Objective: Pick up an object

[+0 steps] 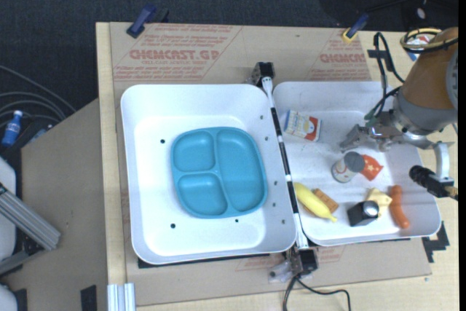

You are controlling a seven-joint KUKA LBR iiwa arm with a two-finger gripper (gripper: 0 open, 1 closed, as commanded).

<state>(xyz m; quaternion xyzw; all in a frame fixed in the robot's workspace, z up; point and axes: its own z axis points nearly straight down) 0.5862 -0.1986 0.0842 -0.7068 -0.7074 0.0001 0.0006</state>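
In the right bin (320, 100) lie several small objects. A white and red carton (301, 125) rests near the bin's back left. A grey can (344, 168) lies in the middle with a red piece (370, 167) touching it on the right. A yellow banana (314, 201) lies at the front left, beside a black block (361, 213), a small yellow piece (378, 197) and an orange sausage-shaped toy (397, 206). My gripper (366, 140) hangs just above and behind the can and the red piece, with nothing visibly held.
The left bin (145, 156) holds a blue divided plate (218, 171). A black clamp (263, 72) sits at the back where the bins meet. The arm's orange band (429, 76) rises over the right bin's far right side.
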